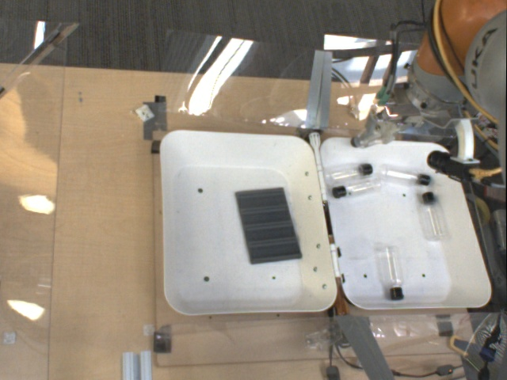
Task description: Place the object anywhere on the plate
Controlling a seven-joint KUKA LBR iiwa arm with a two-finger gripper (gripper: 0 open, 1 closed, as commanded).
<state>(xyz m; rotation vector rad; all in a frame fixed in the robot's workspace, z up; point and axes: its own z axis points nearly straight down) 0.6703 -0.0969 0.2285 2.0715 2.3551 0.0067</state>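
A dark grey ribbed plate (pixel 268 225) lies flat in the middle of the left white bin (pixel 182 283). Several clear vials with black caps lie in the right bin (pixel 467 283): one near its left wall (pixel 353 188), one at the upper middle (pixel 405 176), one on the right side (pixel 432 218) and one near the front (pixel 389 269). The gripper (pixel 371 133) hangs over the right bin's back left corner, above and behind the vials. I see nothing held in it.
The grey and orange arm (pixel 467 30) fills the upper right, with cables beside it. A grey metal post (pixel 318 93) stands behind the seam between the bins. Bare wooden bench (pixel 79 212) lies to the left.
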